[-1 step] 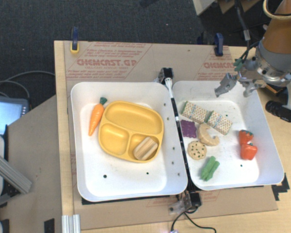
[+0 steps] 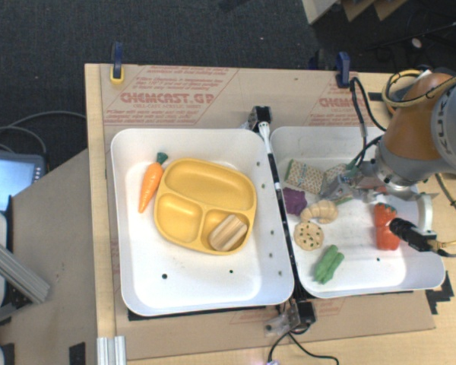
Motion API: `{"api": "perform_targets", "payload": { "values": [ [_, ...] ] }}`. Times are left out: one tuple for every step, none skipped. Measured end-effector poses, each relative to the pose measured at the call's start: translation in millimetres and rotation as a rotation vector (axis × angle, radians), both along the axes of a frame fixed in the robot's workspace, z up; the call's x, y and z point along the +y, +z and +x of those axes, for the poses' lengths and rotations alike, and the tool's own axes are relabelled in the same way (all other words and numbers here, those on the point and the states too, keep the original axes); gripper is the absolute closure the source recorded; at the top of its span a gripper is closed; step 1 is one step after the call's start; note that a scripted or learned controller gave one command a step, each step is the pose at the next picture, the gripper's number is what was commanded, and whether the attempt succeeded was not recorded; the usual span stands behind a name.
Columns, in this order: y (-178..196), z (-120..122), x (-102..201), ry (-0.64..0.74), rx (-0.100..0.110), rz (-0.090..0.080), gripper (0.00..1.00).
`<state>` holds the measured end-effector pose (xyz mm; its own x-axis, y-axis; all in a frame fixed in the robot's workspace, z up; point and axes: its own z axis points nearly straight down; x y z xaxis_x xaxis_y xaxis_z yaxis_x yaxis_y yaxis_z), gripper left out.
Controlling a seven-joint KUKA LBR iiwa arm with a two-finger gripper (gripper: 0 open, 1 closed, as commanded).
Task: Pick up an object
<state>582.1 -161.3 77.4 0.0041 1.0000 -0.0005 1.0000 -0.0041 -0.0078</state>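
Observation:
My gripper (image 2: 340,189) reaches into the right bin (image 2: 365,280) from the right, low over its middle. Just below and left of it lies a beige bread-like piece (image 2: 323,211), close to the gripper tip; whether they touch I cannot tell. A speckled square pouch (image 2: 305,177) lies to the gripper's left and a purple piece (image 2: 294,199) sits near the bin's left wall. A chocolate-chip cookie (image 2: 309,236) and a green vegetable (image 2: 327,265) lie toward the front. A red pepper (image 2: 384,226) rests right of the gripper, under the wrist.
The left bin (image 2: 137,272) holds a yellow divided plate (image 2: 205,182) with a bread roll (image 2: 227,232) in its front right compartment. A toy carrot (image 2: 150,184) lies beside the plate's left side. A black ridge (image 2: 274,196) divides the bins.

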Motion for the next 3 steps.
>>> {"api": "perform_targets", "payload": {
  "values": [
    [8.0, 61.7, 2.9, 0.007, -0.014, -0.002, 0.0],
    [7.5, 43.1, -0.1, 0.004, -0.005, 0.001, 0.0],
    [18.4, 44.3, -0.3, 0.004, -0.009, 0.0, 1.0]
  ]
}}
